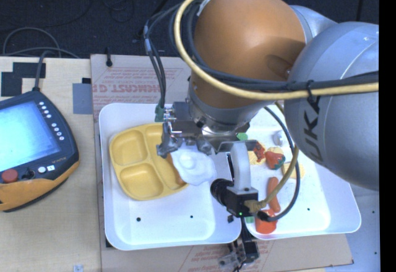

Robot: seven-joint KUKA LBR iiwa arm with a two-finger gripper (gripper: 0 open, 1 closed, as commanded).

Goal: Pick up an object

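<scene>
Nearest me is the left bin [124, 227], beside the right bin [334, 215]. An orange carrot-like piece [273, 193] lies in the right bin at about five o'clock from the claw, with its long axis running twelve to six. Small red pieces [260, 153] lie just beyond it.

Farther in, a white lump [193, 169] rests on the three o'clock edge of the yellow compartment tray [133, 153] in the left bin. I take this lump as the likely target. It sits just beneath the claw [184, 146], toward five o'clock. It is rounded and crumpled, so I read no clear long axis or heading.

I cannot tell whether the claw is released or clenched, because the arm [247, 36] covers it from above. I judge that nothing is lifted yet, so the grasp and the raise remain.

Farthest, at nine o'clock, the teach pendant [31, 141] lies off the bins.
</scene>
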